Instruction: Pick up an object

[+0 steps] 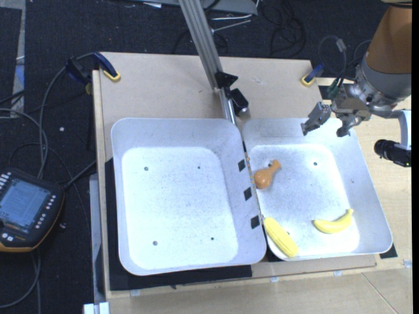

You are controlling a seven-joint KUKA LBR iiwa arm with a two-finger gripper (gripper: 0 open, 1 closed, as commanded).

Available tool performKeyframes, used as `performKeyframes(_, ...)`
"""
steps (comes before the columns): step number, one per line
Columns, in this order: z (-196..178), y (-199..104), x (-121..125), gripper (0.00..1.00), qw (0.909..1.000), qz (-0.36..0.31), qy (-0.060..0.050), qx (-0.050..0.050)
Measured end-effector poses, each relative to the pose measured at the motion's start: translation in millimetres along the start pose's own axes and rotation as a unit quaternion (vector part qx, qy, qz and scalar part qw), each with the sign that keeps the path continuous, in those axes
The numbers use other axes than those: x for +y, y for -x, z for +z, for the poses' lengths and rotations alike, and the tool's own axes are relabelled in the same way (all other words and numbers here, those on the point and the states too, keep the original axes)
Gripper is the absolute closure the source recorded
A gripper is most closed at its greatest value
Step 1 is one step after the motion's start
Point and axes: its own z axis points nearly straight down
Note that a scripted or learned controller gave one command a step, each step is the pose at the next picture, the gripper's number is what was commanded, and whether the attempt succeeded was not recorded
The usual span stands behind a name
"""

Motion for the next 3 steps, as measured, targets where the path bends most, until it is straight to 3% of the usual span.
performKeyframes(3, 151.9, -16.0, -8.4, 0.0, 1.0, 0.0, -0.001, 0.0)
